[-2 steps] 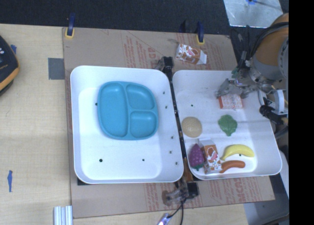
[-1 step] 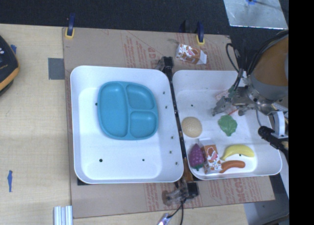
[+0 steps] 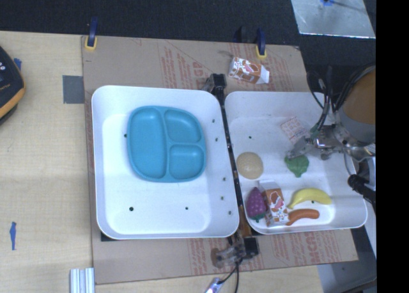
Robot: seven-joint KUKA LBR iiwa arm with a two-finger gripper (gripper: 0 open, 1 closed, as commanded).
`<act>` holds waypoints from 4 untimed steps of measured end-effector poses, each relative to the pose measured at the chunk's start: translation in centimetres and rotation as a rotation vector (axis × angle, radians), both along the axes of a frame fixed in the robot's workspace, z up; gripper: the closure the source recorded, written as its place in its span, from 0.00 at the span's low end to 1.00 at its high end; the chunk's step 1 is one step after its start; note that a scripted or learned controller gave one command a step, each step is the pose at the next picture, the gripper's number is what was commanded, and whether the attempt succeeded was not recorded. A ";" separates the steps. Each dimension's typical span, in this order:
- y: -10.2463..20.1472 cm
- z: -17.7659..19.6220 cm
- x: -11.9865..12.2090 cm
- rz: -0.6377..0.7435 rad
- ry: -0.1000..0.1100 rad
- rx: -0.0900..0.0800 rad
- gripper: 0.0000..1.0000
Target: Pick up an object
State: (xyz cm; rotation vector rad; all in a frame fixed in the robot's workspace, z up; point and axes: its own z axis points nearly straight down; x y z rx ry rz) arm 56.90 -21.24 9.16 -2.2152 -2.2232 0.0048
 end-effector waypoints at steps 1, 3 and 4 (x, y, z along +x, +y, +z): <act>2.7 0.1 8.8 0.001 -0.003 0.001 0.00; 2.3 0.0 0.4 0.000 0.000 0.000 0.00; 2.2 1.0 0.4 0.002 0.001 -0.001 1.00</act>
